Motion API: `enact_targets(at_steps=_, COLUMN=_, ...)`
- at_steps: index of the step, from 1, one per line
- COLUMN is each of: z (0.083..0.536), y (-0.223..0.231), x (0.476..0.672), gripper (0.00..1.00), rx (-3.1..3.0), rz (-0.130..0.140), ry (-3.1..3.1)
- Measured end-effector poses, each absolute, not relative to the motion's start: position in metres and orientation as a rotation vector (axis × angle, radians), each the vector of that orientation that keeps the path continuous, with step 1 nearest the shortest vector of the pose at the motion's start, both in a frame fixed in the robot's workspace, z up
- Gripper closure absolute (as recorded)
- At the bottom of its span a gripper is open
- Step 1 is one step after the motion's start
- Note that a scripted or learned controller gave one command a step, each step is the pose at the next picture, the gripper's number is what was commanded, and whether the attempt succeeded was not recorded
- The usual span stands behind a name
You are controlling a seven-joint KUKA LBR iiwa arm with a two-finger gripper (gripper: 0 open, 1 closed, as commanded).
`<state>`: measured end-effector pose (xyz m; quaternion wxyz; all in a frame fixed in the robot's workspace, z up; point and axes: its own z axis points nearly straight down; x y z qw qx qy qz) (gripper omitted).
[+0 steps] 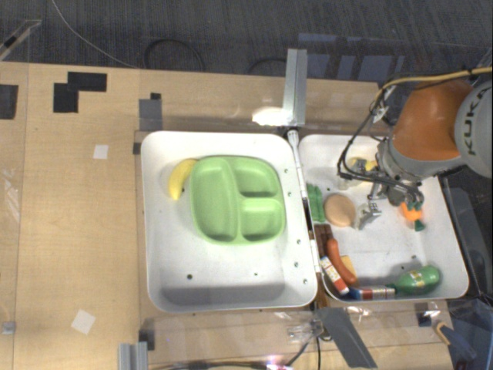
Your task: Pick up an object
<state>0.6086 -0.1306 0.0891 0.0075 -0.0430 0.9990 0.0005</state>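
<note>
The thing nearest the claw (370, 210) is a tan, rounded object (340, 210), shaped like a bread roll or potato, lying in the right bin (447, 230) toward its left side, just beside the claw's tip. It is judged to be a light plastic toy, stiff and smooth, so some slipping may be expected; a hold across its narrower width, over the middle, is judged safest. Whether the claw is spread or pressed together cannot be told, and nothing is seen held in it.

Around it in the same bin, one small orange piece with a green end (414, 213), perhaps a toy carrot, is seen to the right of the claw. One green bottle-like object (417, 279) lies near the front right corner. Along the left wall a thin green item (315, 204) is seen, and below it a crowded cluster (339, 267) of red, orange and dark pieces, whose number cannot be fixed with certainty.

In the left bin (166, 230), one green divided tray (235, 199) with three compartments rests, and one yellow banana (180, 178) lies touching its left edge. Two bins are counted on the worktop (69, 230).
</note>
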Motion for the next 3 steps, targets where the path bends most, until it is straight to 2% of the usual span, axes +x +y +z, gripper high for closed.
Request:
enact_targets(at_steps=1, z=0.105, y=-0.132, x=0.613, gripper=1.00, rx=-0.137, rz=-0.006, ry=3.107)
enact_targets(at_steps=2, z=0.149, y=-0.175, x=0.657, gripper=1.00, rx=-0.410, rz=-0.008, ry=3.099)
enact_targets(at_steps=3, z=0.182, y=-0.205, x=0.668, gripper=1.00, rx=-0.778, rz=-0.009, ry=3.029)
